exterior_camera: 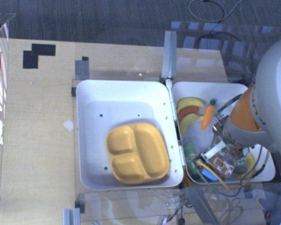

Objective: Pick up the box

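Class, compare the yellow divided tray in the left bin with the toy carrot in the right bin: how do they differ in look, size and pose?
The yellow tray is all yellow; the carrot is orange with a green top. The tray is broad and flat with three compartments and far larger; the carrot is slim and tapered. The tray lies alone in the left bin; the carrot lies among other toy food in the right bin. Both rest inside white bins.

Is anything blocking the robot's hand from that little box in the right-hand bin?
Nothing visible does. The hand hangs right over the small box; a blue piece and green toy crowd beside it, not between.
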Robot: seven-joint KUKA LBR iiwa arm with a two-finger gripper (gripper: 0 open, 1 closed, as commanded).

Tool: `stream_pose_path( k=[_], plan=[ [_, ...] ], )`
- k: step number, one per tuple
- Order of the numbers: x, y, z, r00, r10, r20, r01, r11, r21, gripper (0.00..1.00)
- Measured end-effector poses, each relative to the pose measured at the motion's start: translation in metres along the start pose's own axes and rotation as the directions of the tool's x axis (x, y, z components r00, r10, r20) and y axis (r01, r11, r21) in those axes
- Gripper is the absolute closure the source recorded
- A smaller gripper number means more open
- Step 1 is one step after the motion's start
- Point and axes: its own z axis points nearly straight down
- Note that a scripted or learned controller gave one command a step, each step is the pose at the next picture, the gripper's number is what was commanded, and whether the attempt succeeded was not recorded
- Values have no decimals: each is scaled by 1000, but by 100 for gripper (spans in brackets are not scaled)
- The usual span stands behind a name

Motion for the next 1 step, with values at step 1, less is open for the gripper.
stream_pose_path(
  k=[1],
  plan=[
    [-10,14,0,983,-186,1,186,982,10,100]
  ],
)
